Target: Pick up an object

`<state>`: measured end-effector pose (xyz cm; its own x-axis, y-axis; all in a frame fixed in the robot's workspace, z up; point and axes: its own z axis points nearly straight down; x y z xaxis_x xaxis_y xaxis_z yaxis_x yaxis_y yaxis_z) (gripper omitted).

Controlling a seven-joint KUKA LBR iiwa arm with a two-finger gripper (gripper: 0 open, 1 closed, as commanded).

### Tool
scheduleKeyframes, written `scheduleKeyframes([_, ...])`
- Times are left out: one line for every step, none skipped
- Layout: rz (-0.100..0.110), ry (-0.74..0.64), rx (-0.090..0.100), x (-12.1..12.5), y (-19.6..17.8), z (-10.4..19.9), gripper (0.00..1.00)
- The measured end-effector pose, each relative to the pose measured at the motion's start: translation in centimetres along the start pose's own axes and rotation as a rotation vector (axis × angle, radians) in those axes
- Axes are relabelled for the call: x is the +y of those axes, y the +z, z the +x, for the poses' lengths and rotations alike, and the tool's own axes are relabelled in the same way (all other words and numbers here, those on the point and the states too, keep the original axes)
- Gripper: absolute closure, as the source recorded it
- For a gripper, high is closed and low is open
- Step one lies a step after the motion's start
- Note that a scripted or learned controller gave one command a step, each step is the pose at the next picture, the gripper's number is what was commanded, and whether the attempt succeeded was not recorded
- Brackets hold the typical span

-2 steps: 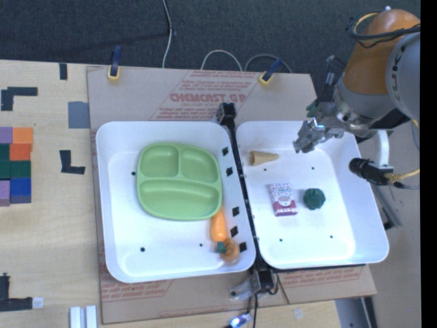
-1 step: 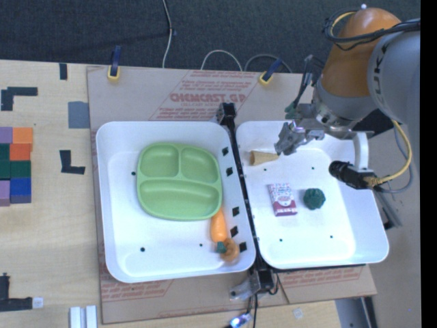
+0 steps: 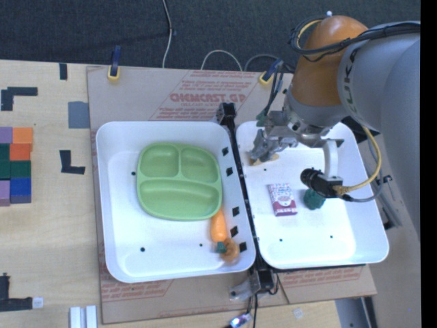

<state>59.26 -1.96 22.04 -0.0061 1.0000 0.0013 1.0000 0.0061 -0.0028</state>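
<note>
In my left bin [image 3: 116, 203] a green divided plate [image 3: 179, 182] lies flat near the middle, and an orange carrot [image 3: 219, 228] rests just off its near right edge. In my right bin [image 3: 355, 241] a small red-and-white packet [image 3: 281, 199] lies flat near the centre, with a teal object [image 3: 313, 199] just beside it.

We look down from high above the bench [image 3: 54, 265] at a slant — both white bins [image 3: 113, 251] fit in, and the arm [image 3: 382, 67] comes from the right.

arm [image 3: 355, 60]: reaching from right | gripper [image 3: 263, 149]: pointing down, low
</note>
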Motion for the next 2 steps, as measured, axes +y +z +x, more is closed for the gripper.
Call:
scheduleKeyframes([-0.001, -0.001, 0.000, -0.2, -0.2, 5.1, 1.00])
scheduleKeyframes([0.001, 0.000, 0.000, -2.2, 0.4, 9.5, 1.00])
